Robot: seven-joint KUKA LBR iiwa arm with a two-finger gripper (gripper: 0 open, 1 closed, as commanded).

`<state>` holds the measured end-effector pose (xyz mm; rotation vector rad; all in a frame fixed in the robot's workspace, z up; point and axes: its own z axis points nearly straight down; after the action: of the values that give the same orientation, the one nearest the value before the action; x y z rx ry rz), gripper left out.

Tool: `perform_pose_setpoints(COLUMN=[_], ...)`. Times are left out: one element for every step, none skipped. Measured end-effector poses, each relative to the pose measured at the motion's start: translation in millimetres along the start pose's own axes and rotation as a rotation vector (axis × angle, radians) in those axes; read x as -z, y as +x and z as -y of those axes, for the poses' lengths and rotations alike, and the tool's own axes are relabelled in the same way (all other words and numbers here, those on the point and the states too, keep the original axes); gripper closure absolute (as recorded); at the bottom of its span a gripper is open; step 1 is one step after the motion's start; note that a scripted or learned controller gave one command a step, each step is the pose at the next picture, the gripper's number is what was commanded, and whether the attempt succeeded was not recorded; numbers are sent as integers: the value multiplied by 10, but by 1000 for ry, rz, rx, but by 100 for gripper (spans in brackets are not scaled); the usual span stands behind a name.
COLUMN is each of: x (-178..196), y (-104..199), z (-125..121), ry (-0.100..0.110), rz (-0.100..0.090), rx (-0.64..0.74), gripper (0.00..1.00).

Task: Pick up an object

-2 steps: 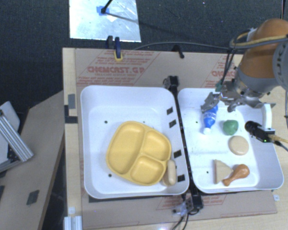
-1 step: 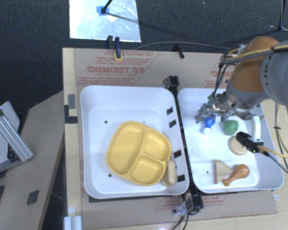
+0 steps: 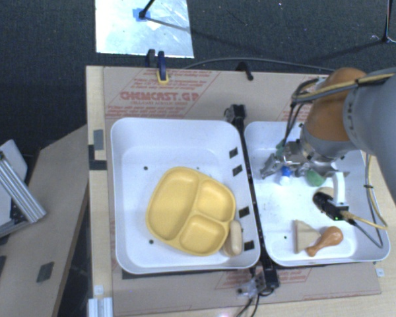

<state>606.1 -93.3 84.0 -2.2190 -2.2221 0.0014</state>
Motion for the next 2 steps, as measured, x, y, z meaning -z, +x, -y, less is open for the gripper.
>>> perform_pose_setpoints(x=[129, 675], y=[-7, -53], z=[-4, 81], ry=[-1, -5], rz=[1, 1], rx=[0, -2], gripper=[100, 100])
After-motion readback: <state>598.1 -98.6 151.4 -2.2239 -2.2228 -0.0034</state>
